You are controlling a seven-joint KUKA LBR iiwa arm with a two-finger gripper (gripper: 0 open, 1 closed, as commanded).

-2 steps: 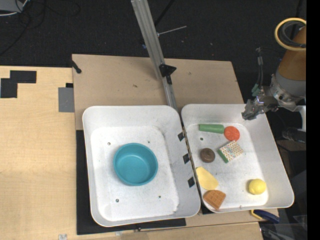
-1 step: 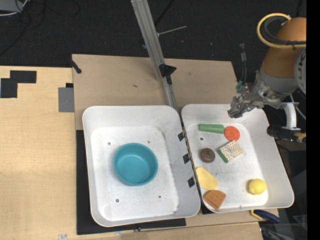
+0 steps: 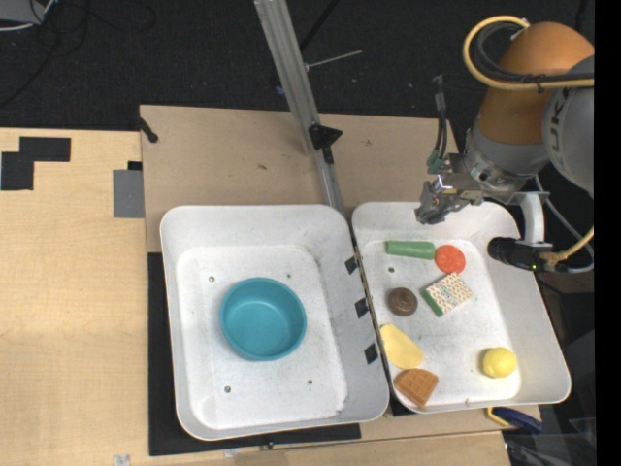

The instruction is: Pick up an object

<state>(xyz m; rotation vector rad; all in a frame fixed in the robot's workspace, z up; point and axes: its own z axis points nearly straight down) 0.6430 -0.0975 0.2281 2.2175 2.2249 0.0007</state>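
Note:
My gripper (image 3: 434, 209) hangs over the far edge of the right bin (image 3: 543, 348), above and a little behind a green stick (image 3: 409, 249). Nothing shows between its dark fingers. In that bin also lie a red round piece (image 3: 449, 258), a chequered block with a green edge (image 3: 448, 293), a brown disc (image 3: 403, 302), a pale yellow wedge (image 3: 400, 346), a waffle-like orange piece (image 3: 416, 386) and a yellow ball (image 3: 499, 362). The left bin (image 3: 194, 260) holds a teal bowl (image 3: 262, 318).
A metal rail (image 3: 296, 76) slants from the back down to the bins' shared corner. Black clips (image 3: 359, 304) sit along the divide between the bins. The arm's grey body and cables (image 3: 529, 124) fill the right side, with a black fitting (image 3: 514, 252) over the right bin's edge.

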